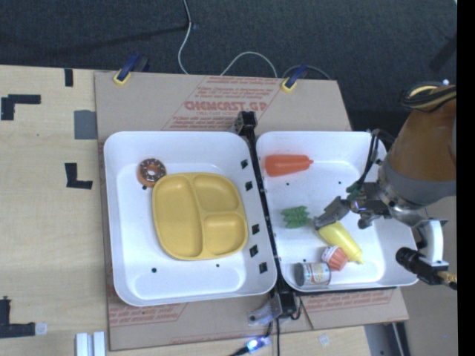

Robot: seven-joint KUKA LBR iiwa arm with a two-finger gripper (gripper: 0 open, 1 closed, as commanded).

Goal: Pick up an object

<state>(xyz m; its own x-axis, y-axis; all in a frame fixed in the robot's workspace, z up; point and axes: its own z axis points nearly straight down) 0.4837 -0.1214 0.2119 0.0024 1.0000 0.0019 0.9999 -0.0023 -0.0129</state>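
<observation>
Here, viewed from above: the left bin (pixel 119 199) holds a small doughnut (pixel 151 171) touching the upper-left corner of a yellow divided plate (pixel 199 215). The right bin (pixel 338 143) holds an orange carrot (pixel 286 165) near its top, a green leafy piece (pixel 295 216) at mid-height, a yellow corn cob (pixel 341 242) with an orange end, and a small can (pixel 312 274) lying at the lower rim. The tool (pixel 328 216) hangs just above the corn cob, beside the green piece; whether it is open or closed cannot be told. Both bins rest on brown cardboard (pixel 223 102) over a pale wooden surface (pixel 44 199); dark carpet (pixel 89 13) lies beyond.
</observation>
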